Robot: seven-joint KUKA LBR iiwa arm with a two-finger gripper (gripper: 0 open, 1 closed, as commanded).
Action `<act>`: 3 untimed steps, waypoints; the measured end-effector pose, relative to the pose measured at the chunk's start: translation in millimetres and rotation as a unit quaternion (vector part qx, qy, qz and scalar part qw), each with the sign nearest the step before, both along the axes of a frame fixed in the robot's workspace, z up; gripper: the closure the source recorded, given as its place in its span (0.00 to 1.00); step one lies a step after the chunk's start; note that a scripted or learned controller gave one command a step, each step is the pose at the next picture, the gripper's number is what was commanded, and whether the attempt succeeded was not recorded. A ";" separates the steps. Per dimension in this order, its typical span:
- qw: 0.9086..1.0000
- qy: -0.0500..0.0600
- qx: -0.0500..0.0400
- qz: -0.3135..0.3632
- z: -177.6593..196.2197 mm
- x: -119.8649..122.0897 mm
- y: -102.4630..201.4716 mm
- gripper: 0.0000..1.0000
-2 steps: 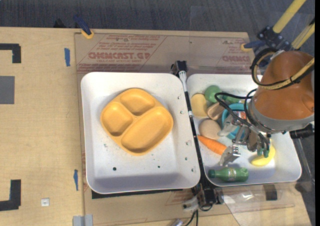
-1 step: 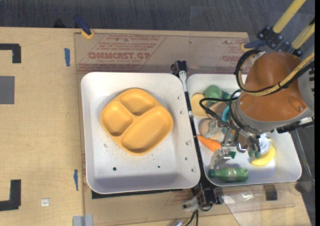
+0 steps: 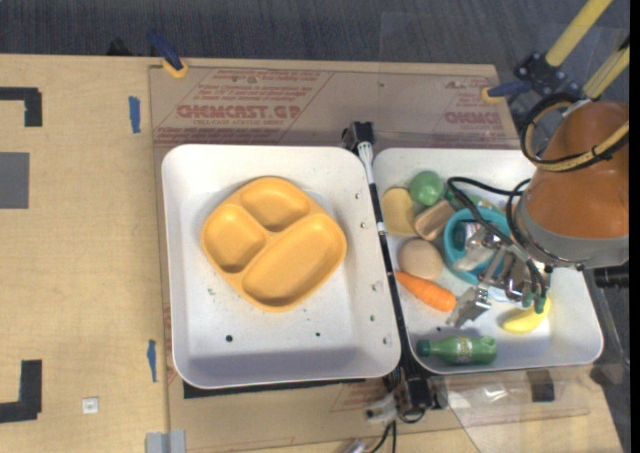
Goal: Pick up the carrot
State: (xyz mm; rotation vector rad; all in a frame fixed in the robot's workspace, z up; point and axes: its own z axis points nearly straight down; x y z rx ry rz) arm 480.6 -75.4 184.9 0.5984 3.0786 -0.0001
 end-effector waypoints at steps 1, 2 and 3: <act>0.989 0.001 0.001 -0.146 -0.5 7.5 55.7 0.00; 0.981 0.003 0.000 -0.196 -78.0 1.3 -34.1 0.00; 0.932 -0.001 0.003 -0.363 -94.3 7.6 -20.5 0.00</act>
